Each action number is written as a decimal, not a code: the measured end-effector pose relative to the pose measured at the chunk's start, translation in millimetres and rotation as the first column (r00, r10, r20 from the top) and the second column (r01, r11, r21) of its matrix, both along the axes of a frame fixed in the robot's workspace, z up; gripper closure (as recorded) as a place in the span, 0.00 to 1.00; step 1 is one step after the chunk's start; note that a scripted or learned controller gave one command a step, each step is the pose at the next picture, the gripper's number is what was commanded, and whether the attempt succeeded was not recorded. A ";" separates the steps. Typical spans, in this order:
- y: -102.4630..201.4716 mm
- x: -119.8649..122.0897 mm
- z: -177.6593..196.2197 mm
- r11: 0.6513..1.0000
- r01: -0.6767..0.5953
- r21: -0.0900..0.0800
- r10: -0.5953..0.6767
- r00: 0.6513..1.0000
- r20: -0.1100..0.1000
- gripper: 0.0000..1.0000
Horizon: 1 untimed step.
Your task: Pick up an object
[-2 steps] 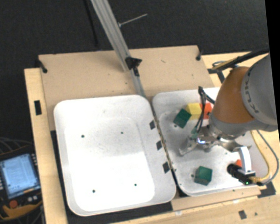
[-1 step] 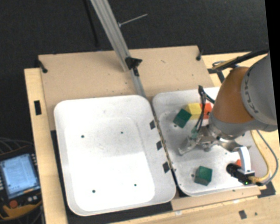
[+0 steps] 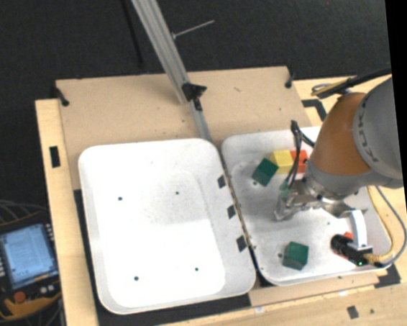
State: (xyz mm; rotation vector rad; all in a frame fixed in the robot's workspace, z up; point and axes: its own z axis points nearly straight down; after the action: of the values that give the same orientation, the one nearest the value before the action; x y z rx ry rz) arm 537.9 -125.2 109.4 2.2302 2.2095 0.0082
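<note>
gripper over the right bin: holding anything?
Cannot tell. The gripper sits low in the right bin, between two green blocks; its tips are blurred.

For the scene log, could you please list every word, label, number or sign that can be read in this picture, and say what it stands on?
No text can be read.
Handheld screen left of the bench: lit, with lines that may be text, too small and blurred to read.
Green blocks, yellow block, white bins: no markings seen.
</note>
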 end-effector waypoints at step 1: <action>-2.0 3.1 64.5 1.000 -0.013 -0.004 0.013 1.000 0.003 1.00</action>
State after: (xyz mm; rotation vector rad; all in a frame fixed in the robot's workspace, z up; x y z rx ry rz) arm 541.1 -127.2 173.9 2.2127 2.2202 0.0075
